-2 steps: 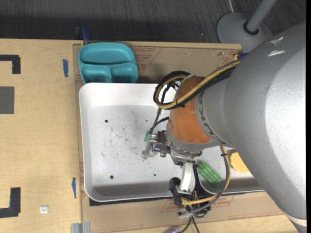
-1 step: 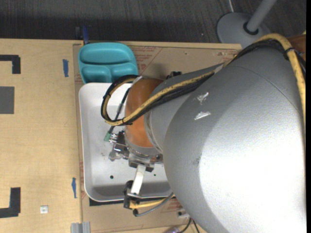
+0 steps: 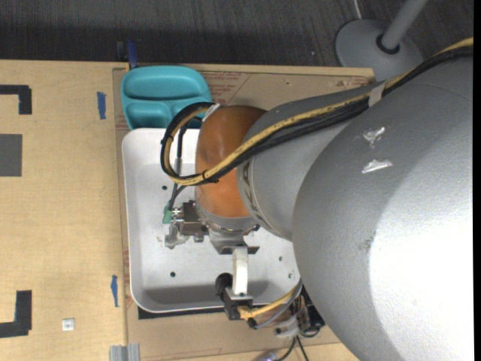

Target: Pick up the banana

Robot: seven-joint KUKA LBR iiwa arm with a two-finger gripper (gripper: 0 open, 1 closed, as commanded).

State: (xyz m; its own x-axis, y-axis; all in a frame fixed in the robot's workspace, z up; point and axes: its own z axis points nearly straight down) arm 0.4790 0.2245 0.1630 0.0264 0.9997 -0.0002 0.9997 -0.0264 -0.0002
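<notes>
Gripper (image 3: 180, 228) sits low over the white bin (image 3: 143, 201), seen from above as a cluster of grey metal with a small green part on its left edge; cannot tell from this angle how it is set or whether anything is in it, since the wrist hides what lies beneath. Banana: not to be made out anywhere around the gripper; the arm covers most of the bin floor, so its place cannot be told. Directly right of the gripper, the orange band (image 3: 222, 164) of the wrist, rounded and glossy. A looped black-and-yellow cable (image 3: 174, 153) arches above the gripper and runs right along the arm. Below and right of the gripper, a white bracket (image 3: 240, 271) points down toward the bin's near rim, ending in a black fitting (image 3: 225, 286) with more cable bundled beside it. Bare bin floor shows left of and below the gripper, with a few small dark dots on it. Above the gripper, past the bin's far rim, a teal tray (image 3: 165, 92) with two compartments, its lower right part behind the wrist. Further right, the grey arm (image 3: 376, 216) fills the view and blocks everything on that side. Left of the bin, tan bench (image 3: 60, 201) with black marks and bits of blue tape (image 3: 101, 105). Far above and right, a grey stand base (image 3: 368, 43) on dark floor.
</notes>
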